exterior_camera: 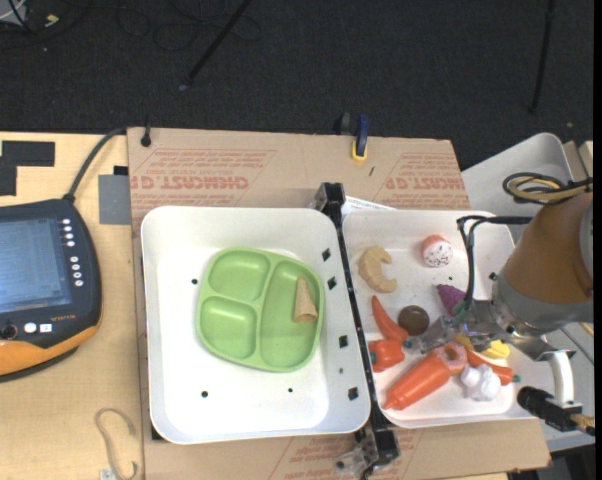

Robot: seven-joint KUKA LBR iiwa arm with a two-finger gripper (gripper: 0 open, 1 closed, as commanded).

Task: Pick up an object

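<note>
Low in the right bin [436, 420], the pincer [459, 330] is hanging over the toy pile, its grip hidden. Beside it an orange carrot [417, 383] and brown ball [413, 319] are lying; left, a green plate [259, 309] is sitting.

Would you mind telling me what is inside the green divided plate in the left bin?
The green plate holds one tan cone-shaped piece in its right compartment. Whatever lies beneath that piece is covered.
</note>
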